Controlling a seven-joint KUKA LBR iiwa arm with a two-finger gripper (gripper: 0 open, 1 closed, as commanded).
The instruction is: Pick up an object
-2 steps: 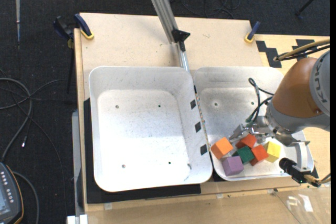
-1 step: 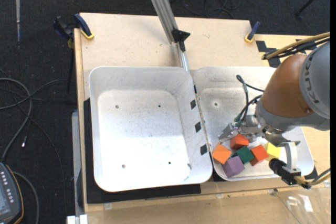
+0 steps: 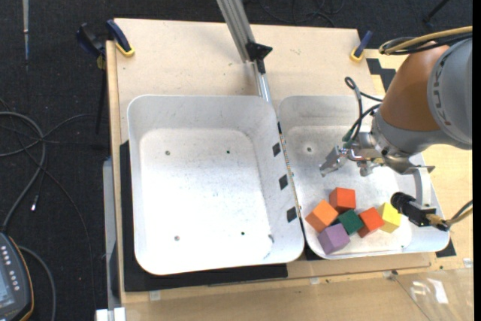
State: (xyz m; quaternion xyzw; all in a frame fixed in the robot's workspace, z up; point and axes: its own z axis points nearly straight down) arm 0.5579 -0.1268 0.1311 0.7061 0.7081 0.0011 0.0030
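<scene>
Several small blocks lie clustered in the near part of the right bin (image 3: 301, 120): an orange block (image 3: 323, 215), a red-orange block (image 3: 344, 198), a green block (image 3: 350, 221), a red block (image 3: 371, 220), a yellow block (image 3: 391, 216) and a purple block (image 3: 334, 237). My gripper (image 3: 347, 165) hangs over the middle of the right bin, just behind the cluster and above the red-orange block. It is open, its metal fingers (image 3: 329, 162) spread apart with nothing between them.
The left bin (image 3: 143, 113) lies beside the right one, their rims meeting at the middle. A slanted metal rail (image 3: 229, 0) ends at the bins' far junction. Clamps (image 3: 119, 37) grip the bench's far corners. A black fitting (image 3: 409, 208) sits near the yellow block.
</scene>
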